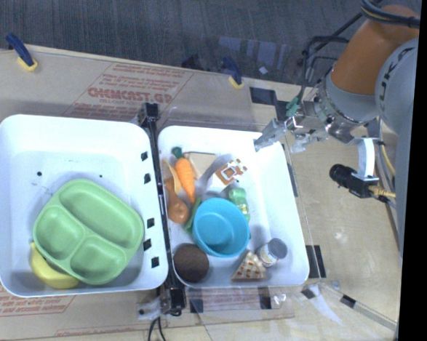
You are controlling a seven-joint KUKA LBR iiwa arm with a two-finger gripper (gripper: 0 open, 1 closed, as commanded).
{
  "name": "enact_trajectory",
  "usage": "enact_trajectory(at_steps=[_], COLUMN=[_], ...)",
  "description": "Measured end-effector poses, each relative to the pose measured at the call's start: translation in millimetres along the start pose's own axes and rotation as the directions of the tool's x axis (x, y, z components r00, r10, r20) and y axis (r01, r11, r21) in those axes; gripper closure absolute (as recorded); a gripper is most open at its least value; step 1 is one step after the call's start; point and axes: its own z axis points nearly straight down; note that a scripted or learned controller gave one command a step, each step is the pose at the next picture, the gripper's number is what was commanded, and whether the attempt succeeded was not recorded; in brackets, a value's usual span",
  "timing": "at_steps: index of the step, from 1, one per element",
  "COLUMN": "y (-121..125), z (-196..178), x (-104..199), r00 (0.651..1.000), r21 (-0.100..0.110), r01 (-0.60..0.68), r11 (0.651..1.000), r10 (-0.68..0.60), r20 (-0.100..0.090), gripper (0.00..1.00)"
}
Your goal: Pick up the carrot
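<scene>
Two white bins side by side, left bin (8, 188) and right bin (287, 208), split by a black-clipped divider.

Left bin, far left of the claw and lower in view: one green tray (87, 230) with three compartments, tilted, its lower left corner resting on one yellow piece (49, 273) that pokes out beneath it.

Right bin, below and left of the claw — crowded. Counted: one carrot (185, 177), one brownish-orange item (176, 209) touching the carrot's lower end, one flat tan slab (199, 162) behind the carrot, one small printed box (229, 172), one green bottle-like item (238, 199), one blue bowl (220, 226), one dark brown ball (191, 262), one wedge like a pizza slice (250, 267), one small can (272, 250).

The carrot lies near the bin's left wall, green top toward the far edge, tip pointing toward the bowl. It rests against the slab, with the bowl just beside its lower end.

Claw (270, 136) hangs over the right bin's far right corner, at the rim, tilted. The carrot is down and to its left, well apart, with the box and slab between them. Nothing sits between the fingers; cannot tell how wide they stand.
</scene>
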Motion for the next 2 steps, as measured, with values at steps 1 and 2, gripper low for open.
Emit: enact_trajectory(at_steps=[1, 2], y=[11, 51], z=[149, 175], x=[47, 94], r00=[1.0, 1.0], r21=[0.002, -0.023], r01=[0.029, 0.029], r11=[1.0, 0.999], r10=[-0.029, -0.029], r20=[0.0, 0.008], gripper=[0.0, 0.0])
